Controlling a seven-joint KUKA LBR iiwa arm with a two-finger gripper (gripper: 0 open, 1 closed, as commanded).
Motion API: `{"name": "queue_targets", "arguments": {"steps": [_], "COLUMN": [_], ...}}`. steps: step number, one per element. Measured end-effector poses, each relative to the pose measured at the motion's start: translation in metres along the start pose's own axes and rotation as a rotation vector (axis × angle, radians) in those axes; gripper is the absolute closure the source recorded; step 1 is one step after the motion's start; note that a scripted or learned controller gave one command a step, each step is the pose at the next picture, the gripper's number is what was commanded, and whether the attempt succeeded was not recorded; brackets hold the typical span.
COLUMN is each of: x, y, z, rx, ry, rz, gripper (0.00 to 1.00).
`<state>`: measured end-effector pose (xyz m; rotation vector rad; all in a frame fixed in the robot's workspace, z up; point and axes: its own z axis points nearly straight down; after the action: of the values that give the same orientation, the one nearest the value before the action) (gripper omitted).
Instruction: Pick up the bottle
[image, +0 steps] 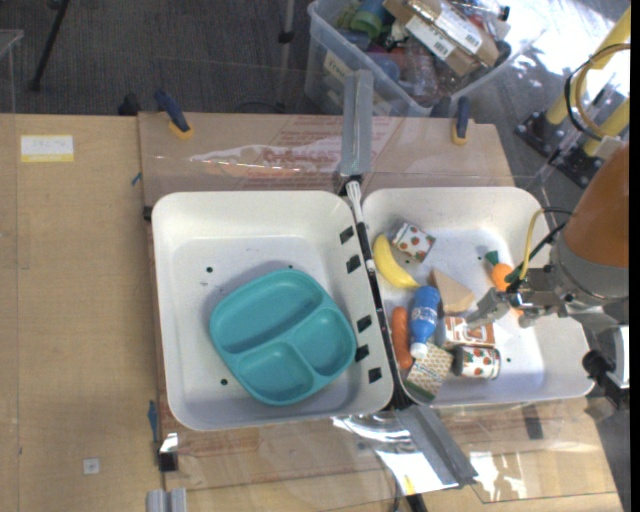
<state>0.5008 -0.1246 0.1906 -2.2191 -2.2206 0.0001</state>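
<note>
My gripper (497, 303) hovers over right bin (520, 372) near its right wall, finger state unclear; one bottle (424, 315) among clutter; left bin (180, 300): one teal plate (283, 337).

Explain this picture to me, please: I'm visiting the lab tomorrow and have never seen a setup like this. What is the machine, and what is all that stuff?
This is one camera fixed above a bench, looking down at a slant. The machine is a robot arm, grey and orange, reaching in from the right. Its tool hangs over the right bin; I cannot tell whether it is open or shut, and nothing shows in its grip.

Two shallow white bins sit side by side. The left bin holds a teal divided plate. The right one holds a jumble: the blue bottle the arm is meant to pick up, a banana, a carrot, and some small printed cans and boxes. The bottle lies among them, not yet lifted.
</note>
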Motion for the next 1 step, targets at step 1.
{"name": "queue_targets", "arguments": {"steps": [1], "x": [-0.0746], "y": [0.0638], "z": [0.0809], "rx": [-0.003], "ry": [-0.001], "rz": [0.149], "gripper": [0.0]}}
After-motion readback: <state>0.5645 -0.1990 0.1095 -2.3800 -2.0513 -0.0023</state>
